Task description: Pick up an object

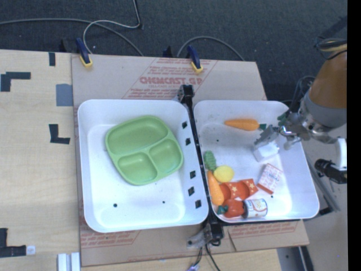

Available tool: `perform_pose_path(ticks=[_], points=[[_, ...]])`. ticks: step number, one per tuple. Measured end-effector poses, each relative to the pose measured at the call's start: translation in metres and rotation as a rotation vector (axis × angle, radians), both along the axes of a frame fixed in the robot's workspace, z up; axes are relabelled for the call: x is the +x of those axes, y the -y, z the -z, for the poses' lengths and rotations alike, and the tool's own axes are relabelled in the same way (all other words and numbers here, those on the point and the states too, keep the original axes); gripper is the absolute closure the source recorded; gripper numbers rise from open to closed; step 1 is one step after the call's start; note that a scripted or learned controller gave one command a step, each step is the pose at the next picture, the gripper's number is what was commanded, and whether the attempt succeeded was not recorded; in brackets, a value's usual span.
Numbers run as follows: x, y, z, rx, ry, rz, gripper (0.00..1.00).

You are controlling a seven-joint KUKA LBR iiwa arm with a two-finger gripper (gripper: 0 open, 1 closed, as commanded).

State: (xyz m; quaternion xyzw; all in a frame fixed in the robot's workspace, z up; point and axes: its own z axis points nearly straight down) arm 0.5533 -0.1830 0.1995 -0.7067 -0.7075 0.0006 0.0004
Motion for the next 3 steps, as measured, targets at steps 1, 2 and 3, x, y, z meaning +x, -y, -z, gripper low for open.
perform_pose_path(ticks=[1, 2, 3], points=[[0.043, -0.047, 0.059, 0.001, -0.001, -0.001, 0.00], [0.099, -0.069, 0.106, 0.001, -0.001, -0.001, 0.00], [0.112, -0.054, 0.115, 0.009, -0.023, 0.003, 0.00]])
